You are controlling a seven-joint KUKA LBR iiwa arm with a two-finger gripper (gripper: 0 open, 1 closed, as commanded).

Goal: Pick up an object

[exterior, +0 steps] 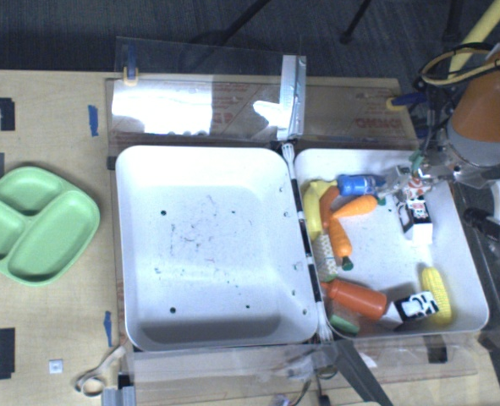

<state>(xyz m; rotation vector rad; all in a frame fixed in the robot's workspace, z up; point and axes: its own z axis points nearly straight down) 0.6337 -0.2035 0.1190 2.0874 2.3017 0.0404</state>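
Orange carrots make up much of the clutter in the right bin [474,307], where all the loose things lie. One carrot [357,206] rests near the bin's far left corner, just below a blue bottle [356,183], and a second carrot [340,238] lies at a slant under it. A banana [314,205] runs along the left wall beside them, with a pale speckled piece [326,256] just below it. Nearer the front wall lies a larger red-orange vegetable [357,298], with a small green item [344,321] touching its front edge. In the front right corner an ear of yellow corn [436,293] lies against a small black-and-white object [415,306].

The gripper [416,212] hangs over the far right part of this bin, its tip a black and white block above bare bin floor, apart from the carrots. Whether it is open or closed cannot be told. The arm [480,121] enters from the right, orange band showing, with yellow cable looped above.

The left bin [140,172] sits beside it. A clear plastic sheet [199,100] stands behind it. A green divided plate [34,224] rests on the wooden desk [46,108] at far left.
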